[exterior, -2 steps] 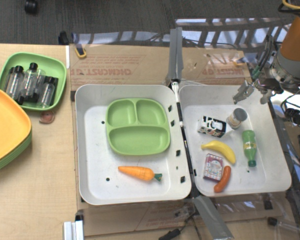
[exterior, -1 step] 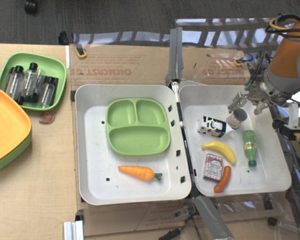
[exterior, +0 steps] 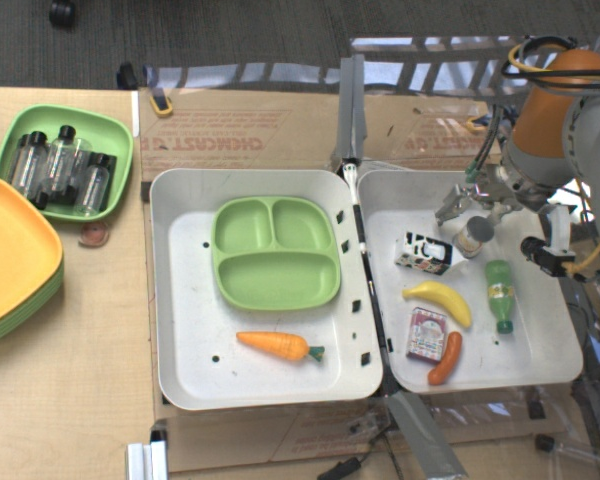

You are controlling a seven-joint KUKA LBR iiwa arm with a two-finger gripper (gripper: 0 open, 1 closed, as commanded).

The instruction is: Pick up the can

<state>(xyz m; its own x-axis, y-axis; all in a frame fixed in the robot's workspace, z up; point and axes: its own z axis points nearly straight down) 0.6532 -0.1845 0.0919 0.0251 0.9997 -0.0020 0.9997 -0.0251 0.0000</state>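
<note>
camera view: two white bins side by side on the surface, left bin (exterior: 180, 298) carrying a green divided plate (exterior: 276, 251) and a toy carrot (exterior: 277, 345), right bin (exterior: 550, 363) holding the clutter. toward the upper right of the frame, arm (exterior: 555, 118) reaching in, claw (exterior: 472, 218) low over the upper part of the right bin. just beneath and between the claw parts, a small grey cylinder seen end-on, taken to be the can (exterior: 474, 234). cannot tell whether the claw is apart, together or clamped on the can. just left of it a black-and-white carton (exterior: 424, 254); below, a banana (exterior: 442, 301), a pink box (exterior: 426, 332), a red sausage (exterior: 445, 358); to the right, a green bottle (exterior: 499, 294). judged step: at the grasp itself, can not yet lifted clear. next move calls for a firm closing around the can's sides, then a straight lift, keeping clear of carton and bottle.
</note>
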